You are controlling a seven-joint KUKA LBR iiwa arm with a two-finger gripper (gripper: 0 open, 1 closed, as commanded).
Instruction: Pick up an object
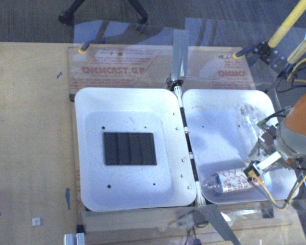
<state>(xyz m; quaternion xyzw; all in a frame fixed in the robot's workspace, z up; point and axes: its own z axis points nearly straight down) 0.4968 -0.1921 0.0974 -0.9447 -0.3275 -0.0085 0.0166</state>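
Approach step, by the look of it; no object seen held. Gripper (262, 146) sits low over the right side of the right bin (214, 97), at the frame's lower right. Open or shut: can't tell. The likeliest pick is the labelled clear bottle (228, 181), lying on its side along that bin's lower edge, just below-left of the gripper. Clear plastic piece (249, 117) at the bin's upper right. Black ribbed pad (129, 148) flat in the left bin (92, 102). The next move probably needs centring over the bottle, spanning its body crosswise, then descending.
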